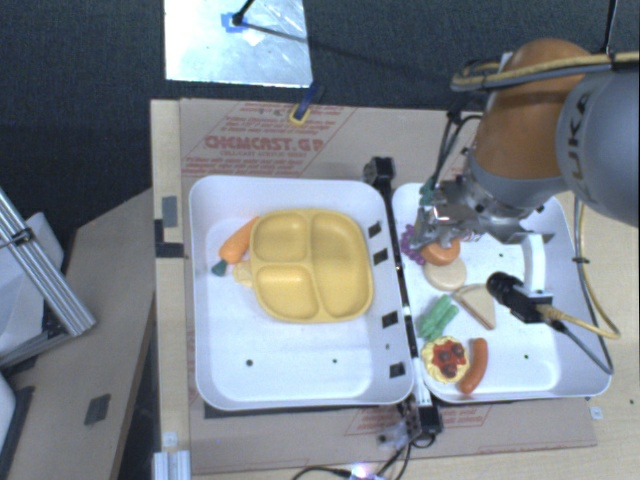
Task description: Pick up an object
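Camera view, fingers (437, 230) above orange slice (441, 252)

orange toy piece (441, 252) under gripper (436, 230)

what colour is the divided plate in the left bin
Yellow. The divided plate shows plainly in the camera view, with three compartments.

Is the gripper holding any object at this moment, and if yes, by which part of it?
It cannot be told. The gripper is low over the right bin, just above an orange round piece beside the purple grapes, but no object shows between its fingers.
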Action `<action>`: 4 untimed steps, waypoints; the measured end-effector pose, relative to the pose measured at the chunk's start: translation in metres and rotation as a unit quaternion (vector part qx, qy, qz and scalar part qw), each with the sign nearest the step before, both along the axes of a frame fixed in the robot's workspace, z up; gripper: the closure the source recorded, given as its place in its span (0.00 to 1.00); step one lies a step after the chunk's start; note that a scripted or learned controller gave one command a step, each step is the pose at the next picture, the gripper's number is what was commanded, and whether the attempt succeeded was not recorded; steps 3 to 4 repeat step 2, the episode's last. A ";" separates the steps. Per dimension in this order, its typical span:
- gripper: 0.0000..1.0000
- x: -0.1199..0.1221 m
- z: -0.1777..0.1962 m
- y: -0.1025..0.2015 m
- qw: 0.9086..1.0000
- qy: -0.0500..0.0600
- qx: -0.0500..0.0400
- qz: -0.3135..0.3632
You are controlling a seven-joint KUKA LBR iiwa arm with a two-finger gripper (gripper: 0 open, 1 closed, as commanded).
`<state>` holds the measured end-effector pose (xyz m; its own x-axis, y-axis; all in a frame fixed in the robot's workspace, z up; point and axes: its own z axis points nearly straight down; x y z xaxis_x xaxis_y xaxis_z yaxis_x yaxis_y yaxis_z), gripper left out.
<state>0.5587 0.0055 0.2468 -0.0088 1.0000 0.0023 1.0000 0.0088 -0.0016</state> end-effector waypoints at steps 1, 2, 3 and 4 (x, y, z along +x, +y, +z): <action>1.00 -0.029 -0.016 0.042 1.000 0.001 0.000 0.000; 1.00 -0.044 -0.031 0.091 1.000 0.000 0.000 0.000; 1.00 -0.044 -0.031 0.091 1.000 0.000 0.000 0.000; 1.00 -0.044 -0.031 0.091 1.000 0.000 0.000 0.000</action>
